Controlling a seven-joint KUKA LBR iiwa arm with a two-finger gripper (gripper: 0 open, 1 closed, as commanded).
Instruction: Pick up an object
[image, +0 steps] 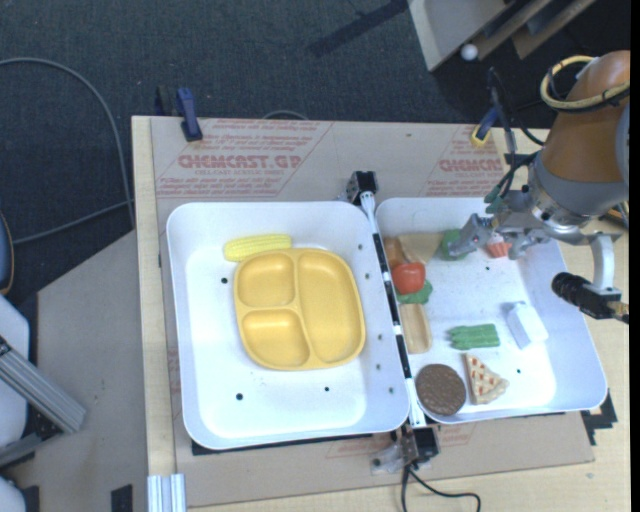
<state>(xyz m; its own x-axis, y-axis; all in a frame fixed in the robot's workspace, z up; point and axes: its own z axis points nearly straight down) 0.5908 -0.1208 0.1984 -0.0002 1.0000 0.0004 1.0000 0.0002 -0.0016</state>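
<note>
Nearest the lens stands the arm (585, 160), reaching in from the right with its orange band (592, 110) high over the far right corner of the bench (250, 160). Its wrist is bent down and leftward into the right bin (560, 400). The gripper (468, 241) sits low over that bin's far part, just right of the far end of the bun (414, 328) and up-right of the tomato (407, 276). Whether the gripper is spread or pressed together cannot be told, because its tip is a blurred grey-green shape, and nothing can be made out in its grasp. The left bin (200, 330) holds a yellow divided plate (298, 308) at its middle, and a corn cob (258, 245) lies just beyond the plate's far left edge. All the loose pickable items besides the cob lie in the right bin. The bun runs along its left wall, with the tomato resting at the bun's far part on a green leaf (422, 293). A brown patty (440, 389) sits at the near left corner, touching a pizza slice (485, 379) on its right. A green pod (473, 336) lies just beyond the slice, and a small white block (523, 324) lies right of the pod, apart from it.
</note>
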